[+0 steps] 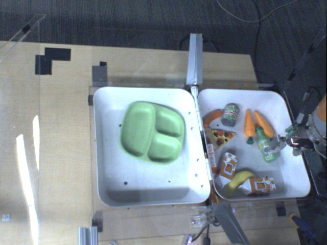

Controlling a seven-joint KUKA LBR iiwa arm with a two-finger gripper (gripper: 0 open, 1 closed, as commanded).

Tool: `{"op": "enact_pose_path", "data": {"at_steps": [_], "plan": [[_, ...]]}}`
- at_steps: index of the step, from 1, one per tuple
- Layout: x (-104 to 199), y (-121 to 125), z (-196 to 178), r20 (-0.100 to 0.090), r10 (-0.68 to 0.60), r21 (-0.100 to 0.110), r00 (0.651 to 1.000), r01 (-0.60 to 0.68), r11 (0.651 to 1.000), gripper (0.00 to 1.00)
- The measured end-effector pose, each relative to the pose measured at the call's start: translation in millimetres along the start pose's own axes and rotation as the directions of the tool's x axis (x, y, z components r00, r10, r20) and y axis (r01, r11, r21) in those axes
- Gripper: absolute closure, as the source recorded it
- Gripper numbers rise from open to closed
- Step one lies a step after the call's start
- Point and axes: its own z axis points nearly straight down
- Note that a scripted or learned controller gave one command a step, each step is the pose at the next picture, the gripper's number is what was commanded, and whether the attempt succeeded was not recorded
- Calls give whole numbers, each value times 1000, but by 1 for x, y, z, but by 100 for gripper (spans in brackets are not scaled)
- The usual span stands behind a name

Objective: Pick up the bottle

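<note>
Yellow banana (239, 179) lies near the front of the right bin (301, 185); behind it, a green bottle (265, 146) rests on its side beside two carrots (255, 122), with the gripper (284, 143) touching it, closure impossible to tell; a green divided plate (152, 131) sits in the left bin (110, 182)

looks like a robotics lab: pale wooden bench (46, 152) bearing two white bins (102, 137) split by a metal rail (194, 60), clear acrylic panel (20, 86), loose cable (245, 9) over dark carpet (102, 9).
</note>
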Motion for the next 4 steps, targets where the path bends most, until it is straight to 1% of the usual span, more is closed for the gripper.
{"op": "enact_pose_path", "data": {"at_steps": [1,2,3,4], "plan": [[11,47,102,4,-141,-11,990,141,990,0],[13,49,91,2,-144,-16,990,144,989,100],[37,75,64,0,-145,-2,989,145,989,100],[45,50,-71,2,-283,-4,959,283,959,100]]}}
